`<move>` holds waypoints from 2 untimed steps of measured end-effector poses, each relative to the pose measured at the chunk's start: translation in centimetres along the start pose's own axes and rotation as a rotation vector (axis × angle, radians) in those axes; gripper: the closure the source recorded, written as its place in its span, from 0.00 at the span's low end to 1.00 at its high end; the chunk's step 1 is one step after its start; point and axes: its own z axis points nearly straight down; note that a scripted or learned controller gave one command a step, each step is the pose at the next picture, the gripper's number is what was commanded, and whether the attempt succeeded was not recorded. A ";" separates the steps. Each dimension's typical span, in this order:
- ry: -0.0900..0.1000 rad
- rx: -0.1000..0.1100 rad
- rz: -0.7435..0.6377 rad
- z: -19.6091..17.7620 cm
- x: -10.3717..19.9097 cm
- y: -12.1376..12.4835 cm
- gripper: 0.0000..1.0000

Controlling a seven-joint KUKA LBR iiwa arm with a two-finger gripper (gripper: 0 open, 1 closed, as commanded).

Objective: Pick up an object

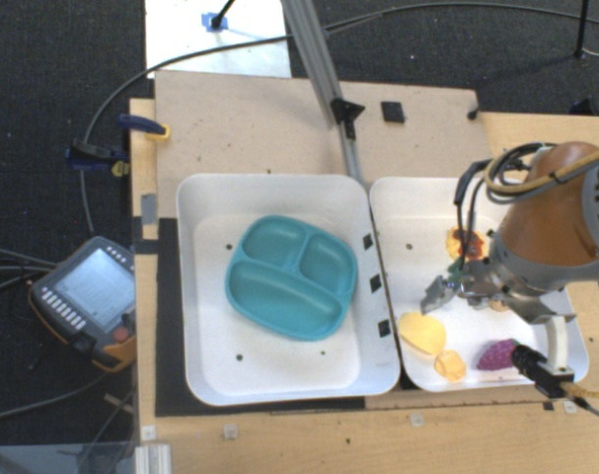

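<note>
Clutter along the near wall of the right bin (410, 381) comes first: a small orange-yellow lump (450, 365) and, to its right, a knobbly purple piece (496, 354) that may be a toy grape bunch. Just beyond the lump and slightly left lies a pale yellow piece (422, 332), rounded and the largest of the three, its long axis running roughly left-far to right-near. I judge this to be the likeliest target.

Next out is the gripper (439, 294), at the end of the grey arm (551, 220) with its orange band, which reaches in from the right. The gripper hangs just on the far side of the pale yellow piece and a little to its right, near it. Whether they touch cannot be told from this slant, and nothing is seen held. Whether the jaws are spread or pressed together I cannot tell; the tool is too small and dark here.

So the move turns on one offset: the piece lies nearward and slightly left of the tool. A grasp would need a short shift that way before descending, with the jaws closing across the piece's short width.

Farther still, a small orange-red object (461, 242) sits half hidden by the wrist. In the left bin (195, 265) lies a teal divided plate (292, 276), well apart.
</note>
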 end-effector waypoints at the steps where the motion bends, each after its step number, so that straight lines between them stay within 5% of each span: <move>1: 0.000 0.000 0.000 4.3 -0.2 0.3 0.00; 2: -0.001 -0.005 -0.001 3.0 -0.2 0.4 1.00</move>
